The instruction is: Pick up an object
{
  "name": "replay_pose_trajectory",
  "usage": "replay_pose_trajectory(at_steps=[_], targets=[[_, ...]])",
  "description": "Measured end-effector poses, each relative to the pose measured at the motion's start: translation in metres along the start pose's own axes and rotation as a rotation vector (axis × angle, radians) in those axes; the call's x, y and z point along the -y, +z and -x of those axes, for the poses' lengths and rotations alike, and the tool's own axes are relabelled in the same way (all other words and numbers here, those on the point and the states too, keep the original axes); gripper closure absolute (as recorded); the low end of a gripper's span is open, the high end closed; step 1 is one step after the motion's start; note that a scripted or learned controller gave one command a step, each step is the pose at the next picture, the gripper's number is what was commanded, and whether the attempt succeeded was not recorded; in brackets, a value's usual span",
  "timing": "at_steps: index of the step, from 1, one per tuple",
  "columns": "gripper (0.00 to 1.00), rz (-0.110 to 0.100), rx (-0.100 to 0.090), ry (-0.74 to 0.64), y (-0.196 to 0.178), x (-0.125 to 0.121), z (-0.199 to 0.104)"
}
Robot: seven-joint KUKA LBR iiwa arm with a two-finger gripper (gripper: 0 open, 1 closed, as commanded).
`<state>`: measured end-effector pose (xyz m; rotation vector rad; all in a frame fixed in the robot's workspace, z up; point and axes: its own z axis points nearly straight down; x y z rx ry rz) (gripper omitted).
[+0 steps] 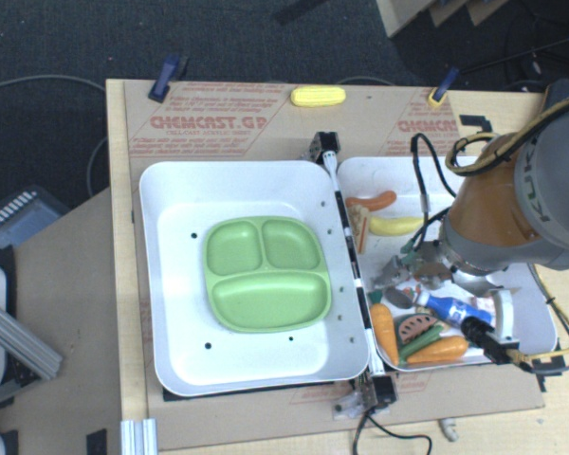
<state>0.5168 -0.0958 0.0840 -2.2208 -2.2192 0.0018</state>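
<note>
Nothing looks picked up yet, so in my judgement the whole grasp and lift are left to do. At the near end of the right bin lie a carrot, a melon slice and a blue tube, all resting on the bin floor. Just beyond them the gripper is down low in the middle of that bin, under the arm. It is close above or among the objects, near the tube and carrot. The wrist hides it, so I cannot tell how far open it is, or whether it touches or holds anything. Farther on, a banana and a sausage lie untouched. The left bin holds a green plate, well apart from the gripper.
</note>
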Motion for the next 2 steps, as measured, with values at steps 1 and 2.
replay_pose_trajectory(at_steps=[1,2], targets=[[1.00,0.005,0.001,0.000,-0.011,-0.002,0.000],[1.00,0.004,0.000,-0.002,-0.101,-0.064,-0.060]])
